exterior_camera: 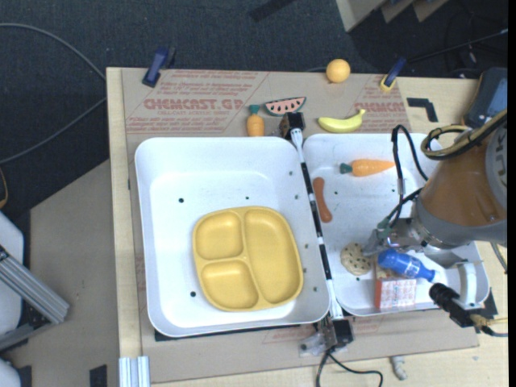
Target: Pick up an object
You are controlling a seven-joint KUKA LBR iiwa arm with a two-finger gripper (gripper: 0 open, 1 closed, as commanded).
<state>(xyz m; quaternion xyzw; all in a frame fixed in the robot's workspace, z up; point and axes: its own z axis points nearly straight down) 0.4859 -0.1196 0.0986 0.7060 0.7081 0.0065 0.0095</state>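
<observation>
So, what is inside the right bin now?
The right bin holds a carrot, a sausage, a cookie, a blue bottle and a red-and-white carton. The gripper is beside the cookie. The arm covers the bin's right part.

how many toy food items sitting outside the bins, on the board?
4: orange ball at the back edge, watermelon slice, small orange carrot-like piece and yellow banana behind the bins. The arm may hide others.

In the left bin (161, 176) lies a yellow divided plate (246, 258). The right bin (359, 147) holds a carrot (369, 167) at twelve o'clock, a sausage (322, 199) at nine, a cookie (353, 258), blue bottle (405, 265) and red-and-white box (396, 293) toward six. The gripper (379, 243) hangs just beside the cookie.
</observation>
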